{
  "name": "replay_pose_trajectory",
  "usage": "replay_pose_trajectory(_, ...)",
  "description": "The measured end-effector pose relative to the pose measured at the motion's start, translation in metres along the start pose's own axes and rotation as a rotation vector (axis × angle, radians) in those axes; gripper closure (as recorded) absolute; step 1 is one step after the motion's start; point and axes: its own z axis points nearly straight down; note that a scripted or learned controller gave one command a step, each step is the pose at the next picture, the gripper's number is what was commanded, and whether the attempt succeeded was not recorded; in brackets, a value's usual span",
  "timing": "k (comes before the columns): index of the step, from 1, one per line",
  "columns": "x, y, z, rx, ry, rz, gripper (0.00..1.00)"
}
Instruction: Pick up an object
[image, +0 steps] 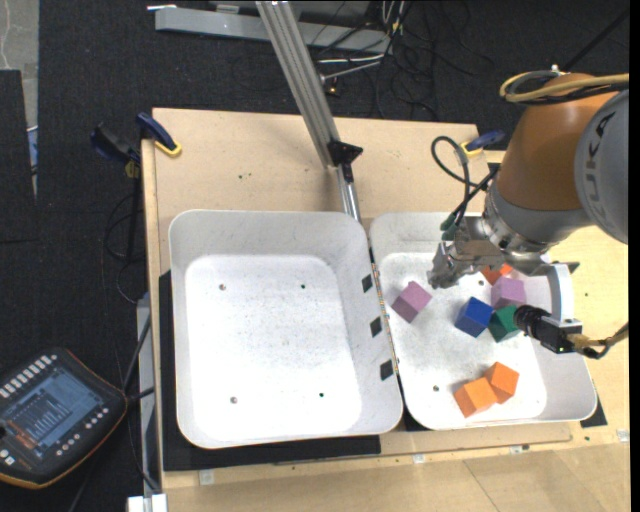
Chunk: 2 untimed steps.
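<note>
In the right bin (430, 405) lie several small blocks. A purple block (411, 300) sits near the bin's left side. A blue block (476, 316) and a green block (503, 322) lie side by side in the middle, with a lilac block (508, 291) just behind them and an orange-red block (492, 272) partly hidden under the wrist. Two orange blocks (474, 396) (503, 380) rest near the front. My gripper (444, 274) hangs low over the bin's back part, right of the purple block and left of the blue one. I see nothing held in it.
The left bin (200, 250) stands beside the right one. A slanted metal bar (310, 95) reaches down to the bins' shared back corner. Clamps sit on the bench's back edge, and a teach pendant (50, 415) lies at the lower left off the bench.
</note>
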Motion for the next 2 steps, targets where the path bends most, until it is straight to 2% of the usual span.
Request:
replay_pose_trajectory(1, 0.053, 0.000, 0.013, 0.001, 0.001, 0.000, 1.00)
replay_pose_trajectory(2, 0.107, -0.001, 0.002, -0.001, 0.001, -0.001, 1.00)
